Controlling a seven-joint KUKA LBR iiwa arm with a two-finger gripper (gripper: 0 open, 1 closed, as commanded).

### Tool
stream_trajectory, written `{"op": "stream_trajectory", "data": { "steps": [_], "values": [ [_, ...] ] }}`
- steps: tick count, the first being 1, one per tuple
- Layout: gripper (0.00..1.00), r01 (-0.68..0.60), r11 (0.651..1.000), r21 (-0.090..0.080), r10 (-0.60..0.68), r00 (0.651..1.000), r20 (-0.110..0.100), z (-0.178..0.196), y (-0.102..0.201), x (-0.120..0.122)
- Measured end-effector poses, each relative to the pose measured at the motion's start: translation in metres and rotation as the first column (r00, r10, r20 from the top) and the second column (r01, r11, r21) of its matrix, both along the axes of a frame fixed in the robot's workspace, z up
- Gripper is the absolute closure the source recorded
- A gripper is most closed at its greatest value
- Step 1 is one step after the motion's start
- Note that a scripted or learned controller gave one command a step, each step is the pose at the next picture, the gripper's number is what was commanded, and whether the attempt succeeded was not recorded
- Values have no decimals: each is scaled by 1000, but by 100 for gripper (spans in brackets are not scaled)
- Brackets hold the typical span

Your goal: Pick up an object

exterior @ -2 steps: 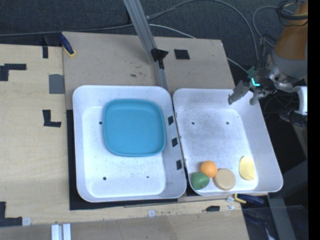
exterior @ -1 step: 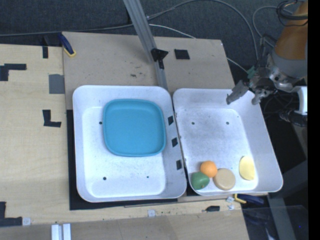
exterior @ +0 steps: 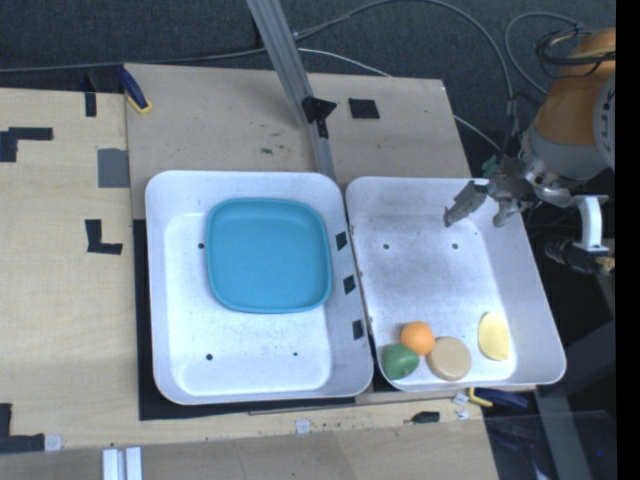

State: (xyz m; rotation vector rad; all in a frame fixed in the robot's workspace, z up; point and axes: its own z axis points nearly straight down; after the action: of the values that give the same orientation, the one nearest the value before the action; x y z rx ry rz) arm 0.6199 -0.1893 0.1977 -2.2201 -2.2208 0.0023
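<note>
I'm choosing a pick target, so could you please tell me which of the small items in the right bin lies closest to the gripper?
The yellow item, by the right wall. It sits apart from the clustered orange ball, green ball and tan disc, most directly below the gripper.

Shallow white plastic bin [exterior: 430, 268] sits directly under the jaws, w/ its speckled floor stretching toward the cam from them. Second white bin [exterior: 180, 353] lies to the L of the jaws, touching the first; small black clips [exterior: 349, 284] along the seam btwn them. Light wooden surface [exterior: 60, 268] carries both. Slanted grey metal post [exterior: 290, 58] rises well L of the jaws, beyond the bins. Black tape square [exterior: 364, 109] near its foot. Grey cables [exterior: 400, 8] loop over dark carpet [exterior: 100, 8] behind the jaws.
</note>
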Motion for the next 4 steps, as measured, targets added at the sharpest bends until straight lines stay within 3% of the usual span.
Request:
{"op": "stream_trajectory", "data": {
  "steps": [2,3,4],
  "values": [
    [0,0,1000,0,0,1000,-1,-94,-5,-3],
    [100,-1,1000,0,1,1000,2,-82,-4,-2],
    [100,-1,1000,-1,1,1000,4,-35,-3,8]
  ]
}}
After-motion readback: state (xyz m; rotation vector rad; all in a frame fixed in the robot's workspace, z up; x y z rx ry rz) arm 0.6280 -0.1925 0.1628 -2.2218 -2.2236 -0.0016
